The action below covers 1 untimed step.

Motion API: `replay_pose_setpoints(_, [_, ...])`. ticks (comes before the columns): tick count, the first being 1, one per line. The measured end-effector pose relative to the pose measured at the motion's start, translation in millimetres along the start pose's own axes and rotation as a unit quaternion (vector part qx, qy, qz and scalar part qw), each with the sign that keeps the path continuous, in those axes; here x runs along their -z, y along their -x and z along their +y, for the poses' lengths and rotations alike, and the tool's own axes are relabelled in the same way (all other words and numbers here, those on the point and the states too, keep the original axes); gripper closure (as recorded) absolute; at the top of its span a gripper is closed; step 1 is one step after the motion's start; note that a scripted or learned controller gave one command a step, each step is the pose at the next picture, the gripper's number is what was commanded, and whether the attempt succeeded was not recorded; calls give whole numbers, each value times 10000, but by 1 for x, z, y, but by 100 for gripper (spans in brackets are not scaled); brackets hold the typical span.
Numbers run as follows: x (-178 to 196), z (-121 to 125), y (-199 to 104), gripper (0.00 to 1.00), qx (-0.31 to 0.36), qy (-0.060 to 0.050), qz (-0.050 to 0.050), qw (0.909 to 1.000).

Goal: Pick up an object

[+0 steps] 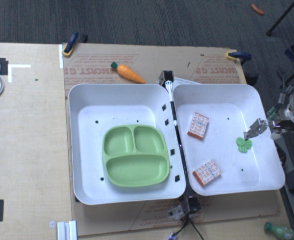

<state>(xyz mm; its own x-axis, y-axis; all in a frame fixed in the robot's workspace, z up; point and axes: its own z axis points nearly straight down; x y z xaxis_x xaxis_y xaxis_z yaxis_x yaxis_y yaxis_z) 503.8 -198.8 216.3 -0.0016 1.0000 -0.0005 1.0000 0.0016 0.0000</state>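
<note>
Gripper [254, 130] low over right bin [267, 179] – just above green toy [243, 145], finger state unclear, nothing visibly held – two patterned blocks [198, 125] nearby.

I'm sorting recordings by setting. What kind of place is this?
Probably a robotics lab test bench: two white bins clipped side by side on cardboard, toy items like a plastic carrot and green divided plate, and grey carpet underneath.
</note>
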Motion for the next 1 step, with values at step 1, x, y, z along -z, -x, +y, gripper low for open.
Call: replay_pose_setpoints(1, [-124,40,-88,0,-365,-7,3,9993])
